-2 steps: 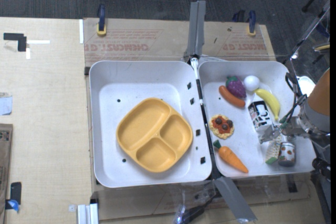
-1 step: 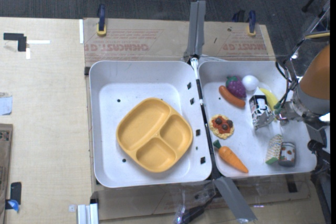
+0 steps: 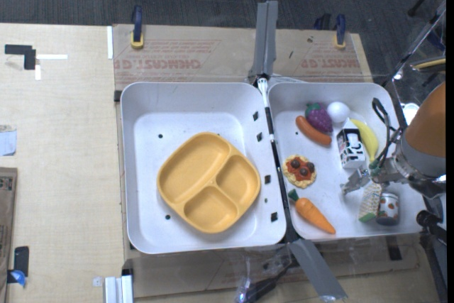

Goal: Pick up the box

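Tool (image 3: 360, 183) low over right bin (image 3: 323, 101), grip state unclear, fingertips blurred beside box (image 3: 350, 148).

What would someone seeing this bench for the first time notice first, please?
The large yellow divided plate lying alone in the left bin stands out most. Next comes the cluster of toy food in the right bin: a carrot, a small pizza, purple grapes and a banana. The gripper reaches in from the right, low over that bin's right side.
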Available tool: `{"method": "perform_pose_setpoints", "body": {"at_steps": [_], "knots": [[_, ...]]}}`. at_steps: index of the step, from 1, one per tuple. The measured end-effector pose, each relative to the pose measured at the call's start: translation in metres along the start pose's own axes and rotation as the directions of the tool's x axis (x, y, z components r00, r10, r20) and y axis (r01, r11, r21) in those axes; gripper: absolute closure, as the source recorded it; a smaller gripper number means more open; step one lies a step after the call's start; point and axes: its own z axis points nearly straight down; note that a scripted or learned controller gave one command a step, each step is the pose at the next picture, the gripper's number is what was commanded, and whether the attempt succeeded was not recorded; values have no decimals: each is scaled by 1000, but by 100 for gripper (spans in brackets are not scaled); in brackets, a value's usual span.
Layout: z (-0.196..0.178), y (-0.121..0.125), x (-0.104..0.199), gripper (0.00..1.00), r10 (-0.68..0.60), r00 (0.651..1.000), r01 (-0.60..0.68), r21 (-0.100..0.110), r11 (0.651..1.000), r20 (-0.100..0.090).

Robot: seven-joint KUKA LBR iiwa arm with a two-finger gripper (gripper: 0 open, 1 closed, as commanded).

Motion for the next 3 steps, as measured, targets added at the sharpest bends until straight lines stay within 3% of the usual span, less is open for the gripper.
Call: {"method": "perform_pose_setpoints", "body": {"at_steps": [1,2,3], "knots": [[0,38,53,0,43,999,-43,0,999,1],[1,99,40,0,80,997,-80,3,997,0],[0,108,55,0,374,928,-374,0,928,2]]}}
